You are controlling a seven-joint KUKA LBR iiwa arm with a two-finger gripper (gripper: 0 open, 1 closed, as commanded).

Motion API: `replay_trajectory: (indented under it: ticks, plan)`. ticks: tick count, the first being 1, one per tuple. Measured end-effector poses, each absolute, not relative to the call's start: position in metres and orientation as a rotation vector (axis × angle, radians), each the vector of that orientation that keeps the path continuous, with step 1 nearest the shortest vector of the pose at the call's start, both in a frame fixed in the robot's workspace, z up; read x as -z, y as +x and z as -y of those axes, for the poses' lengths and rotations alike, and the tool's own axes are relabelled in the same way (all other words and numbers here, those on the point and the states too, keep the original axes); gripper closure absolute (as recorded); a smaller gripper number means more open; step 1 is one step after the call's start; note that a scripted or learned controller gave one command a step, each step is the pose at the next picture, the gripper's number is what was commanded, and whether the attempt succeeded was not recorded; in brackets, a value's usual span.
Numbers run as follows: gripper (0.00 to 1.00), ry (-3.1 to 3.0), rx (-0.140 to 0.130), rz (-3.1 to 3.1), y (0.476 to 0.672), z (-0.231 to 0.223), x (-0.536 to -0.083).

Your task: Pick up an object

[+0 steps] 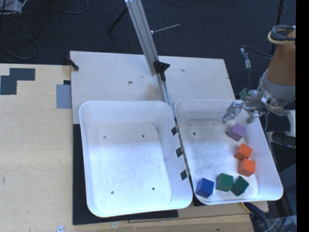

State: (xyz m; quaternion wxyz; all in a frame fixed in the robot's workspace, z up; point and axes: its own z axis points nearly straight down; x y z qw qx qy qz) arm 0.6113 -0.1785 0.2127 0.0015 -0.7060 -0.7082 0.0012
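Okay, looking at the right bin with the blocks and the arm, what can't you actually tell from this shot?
- Gripper: blurred and small in the camera view, so its finger state is unclear.
- Purple block: whether the gripper touches it or hangs above; the slanted view hides the gap.
- Two green blocks: touching or slightly apart, too small to tell.
- Arm: cut off by the right edge.

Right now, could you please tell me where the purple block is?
The purple block lies in the right bin, near its far right side, just below the gripper and above the two orange blocks.
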Motion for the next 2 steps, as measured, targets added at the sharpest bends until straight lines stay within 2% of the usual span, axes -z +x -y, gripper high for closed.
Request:
replay_trajectory:
  ticks: [1,2]
  plan:
    - [0.0,-2.232,0.015,2.24,0.6208,0.2062,-0.1187]
    - [0.0,-2.233,0.015,2.236,0.6302,0.2076,-0.1139]
